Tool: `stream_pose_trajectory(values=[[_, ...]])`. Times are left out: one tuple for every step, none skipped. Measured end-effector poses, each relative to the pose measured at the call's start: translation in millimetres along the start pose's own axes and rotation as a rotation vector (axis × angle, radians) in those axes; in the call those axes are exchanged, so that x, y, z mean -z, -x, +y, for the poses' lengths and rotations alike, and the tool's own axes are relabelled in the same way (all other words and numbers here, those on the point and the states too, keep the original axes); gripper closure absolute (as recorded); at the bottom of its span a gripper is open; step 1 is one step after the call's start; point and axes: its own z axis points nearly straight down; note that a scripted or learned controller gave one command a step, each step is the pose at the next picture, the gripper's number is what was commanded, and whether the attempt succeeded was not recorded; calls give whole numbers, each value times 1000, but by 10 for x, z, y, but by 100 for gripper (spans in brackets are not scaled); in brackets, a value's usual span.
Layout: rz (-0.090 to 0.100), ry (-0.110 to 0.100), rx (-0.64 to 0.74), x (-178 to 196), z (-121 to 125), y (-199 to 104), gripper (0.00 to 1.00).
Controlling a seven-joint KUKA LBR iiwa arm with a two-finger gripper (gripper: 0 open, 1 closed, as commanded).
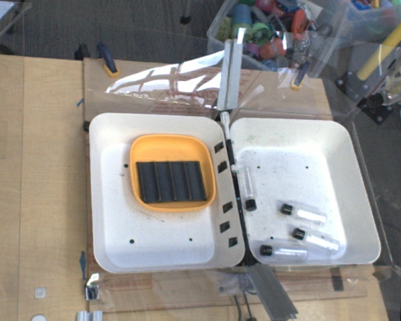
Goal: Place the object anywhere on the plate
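An orange plate (142,151) sits in the left bin (109,239), with a black ribbed block (170,182) lying on it. In the right bin (359,198) lie several clear tubes with black caps: one (247,186) by the divider, one (303,213) right of centre, one (314,239) below it, and one (283,251) near the front wall.
A row of black clips (224,191) runs along the divider between the bins. A clear tub of coloured toys (281,23) stands behind the bins. A metal post (231,71) rises at the back of the divider. Wooden bench surface (32,181) lies to the left.
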Motion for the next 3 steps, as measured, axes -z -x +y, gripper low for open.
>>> stream_pose_trajectory(values=[[0, 0, 45, 4, 1, 1, 100], [-1, 1, 495, 2, 1, -1, 100], [-2, 3, 927, -3, 3, 0, 100]])
